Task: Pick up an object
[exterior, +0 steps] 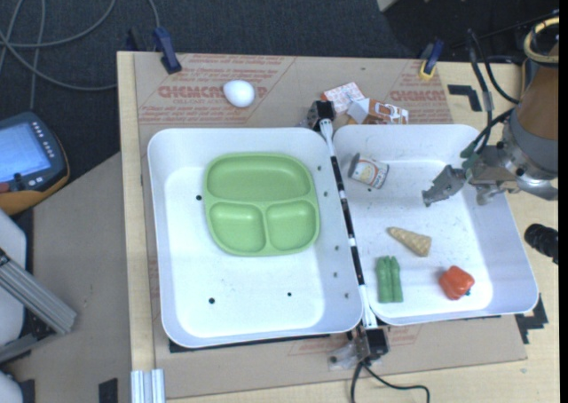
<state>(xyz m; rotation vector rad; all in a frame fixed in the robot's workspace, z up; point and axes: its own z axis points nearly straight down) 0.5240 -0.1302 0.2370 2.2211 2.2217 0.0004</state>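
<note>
- Lying in the left bin, toward its far side, a green plate with three compartments is seen
- A white egg is found on the bench beyond that bin; crumpled wrappers are seen further right, just past the bins' far edge
- In the right bin, a small can is set near the far left corner; a cone lies mid-bin; a green piece and a red pepper rest near the front edge, apart from each other
- The gripper is held above the bin's far right part; its fingers are seen spread, with nothing between them; every object lies apart from it
</note>
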